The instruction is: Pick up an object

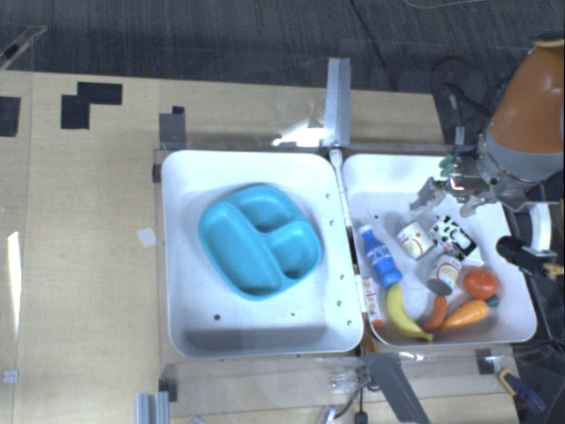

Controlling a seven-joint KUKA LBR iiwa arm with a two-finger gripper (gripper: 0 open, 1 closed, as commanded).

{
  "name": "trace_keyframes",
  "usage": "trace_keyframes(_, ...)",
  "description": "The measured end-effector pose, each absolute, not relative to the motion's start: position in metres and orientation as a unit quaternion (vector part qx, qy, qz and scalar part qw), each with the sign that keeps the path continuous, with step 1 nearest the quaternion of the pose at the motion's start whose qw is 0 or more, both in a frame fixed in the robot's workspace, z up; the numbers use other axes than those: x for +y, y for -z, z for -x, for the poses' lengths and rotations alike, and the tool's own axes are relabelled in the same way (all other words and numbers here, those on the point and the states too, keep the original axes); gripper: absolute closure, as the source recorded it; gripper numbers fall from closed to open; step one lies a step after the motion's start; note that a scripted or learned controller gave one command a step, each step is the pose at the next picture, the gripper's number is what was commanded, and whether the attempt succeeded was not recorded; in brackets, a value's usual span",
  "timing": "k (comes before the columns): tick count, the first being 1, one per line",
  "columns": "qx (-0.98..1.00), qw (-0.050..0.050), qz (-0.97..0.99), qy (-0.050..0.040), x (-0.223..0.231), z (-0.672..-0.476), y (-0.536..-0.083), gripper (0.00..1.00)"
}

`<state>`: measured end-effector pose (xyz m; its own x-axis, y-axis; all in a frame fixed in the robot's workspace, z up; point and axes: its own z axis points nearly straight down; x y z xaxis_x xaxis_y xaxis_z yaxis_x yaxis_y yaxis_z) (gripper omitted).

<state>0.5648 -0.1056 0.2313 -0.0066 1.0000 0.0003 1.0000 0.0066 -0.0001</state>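
Nearest the camera, along the front wall of the right bin [528,329], a banana [404,314] and a carrot [465,314] are lying side by side, with a tomato [481,283] sitting just behind the carrot. Beside the divider a blue bottle [379,256] is lying lengthwise, and small cans [415,239] and a black-and-white patterned cube [452,234] are crowding the bin's middle. Above them the gripper [452,198] is hovering with its jaws spread wide and holding nothing. These toy foods are probably light, stiff and somewhat slick; the carrot is offering a slim, exposed body, so closing across its middle is looking safest. To the left, a blue divided tray [259,240] is resting in the left bin [190,188]. Farthest back, the arm's orange band [530,95] is rising at the right.
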Motion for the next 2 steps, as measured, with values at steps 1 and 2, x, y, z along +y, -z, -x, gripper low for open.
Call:
trace_keyframes(1, -0.711, -0.001, 0.703, 0.0009, -0.1042, -0.5663, -0.2413, 1.0)
trace_keyframes(2, -0.711, -0.001, 0.703, 0.0008, -0.1042, -0.5662, -0.2412, 0.0)
